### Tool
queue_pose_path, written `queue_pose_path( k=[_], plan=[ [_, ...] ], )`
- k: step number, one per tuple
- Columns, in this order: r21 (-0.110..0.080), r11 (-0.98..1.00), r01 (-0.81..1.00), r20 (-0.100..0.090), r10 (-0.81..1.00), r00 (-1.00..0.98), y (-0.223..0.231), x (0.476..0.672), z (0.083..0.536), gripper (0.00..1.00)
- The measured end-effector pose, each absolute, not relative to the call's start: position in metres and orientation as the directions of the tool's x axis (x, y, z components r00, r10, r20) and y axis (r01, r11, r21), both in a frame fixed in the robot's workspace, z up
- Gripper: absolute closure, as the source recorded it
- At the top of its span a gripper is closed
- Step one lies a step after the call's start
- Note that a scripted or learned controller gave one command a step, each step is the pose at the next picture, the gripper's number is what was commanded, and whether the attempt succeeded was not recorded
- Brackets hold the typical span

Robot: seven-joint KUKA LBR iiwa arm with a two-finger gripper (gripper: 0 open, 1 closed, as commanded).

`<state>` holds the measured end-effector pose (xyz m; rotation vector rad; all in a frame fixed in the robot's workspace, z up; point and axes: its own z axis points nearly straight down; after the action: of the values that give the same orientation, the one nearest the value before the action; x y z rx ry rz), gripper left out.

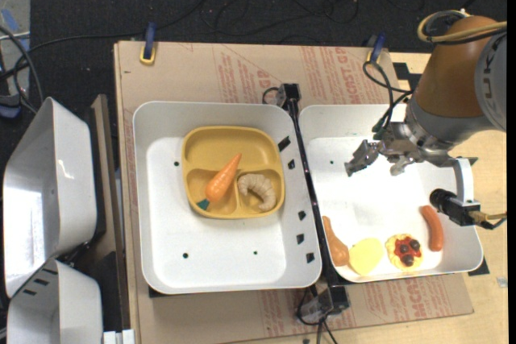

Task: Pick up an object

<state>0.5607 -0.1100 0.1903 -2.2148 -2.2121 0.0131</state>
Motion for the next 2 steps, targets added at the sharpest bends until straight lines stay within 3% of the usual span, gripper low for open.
queue_pose_path(
  k=[1,2],
  plan=[
    [-0.001,0.001,1.0,0.0,1.0,-0.001,-0.11,0.564,0.197,0.0],
    [-0.004,0.0,1.0,0.001,1.0,0.0,-0.104,0.565,0.153,0.0]
  ],
)
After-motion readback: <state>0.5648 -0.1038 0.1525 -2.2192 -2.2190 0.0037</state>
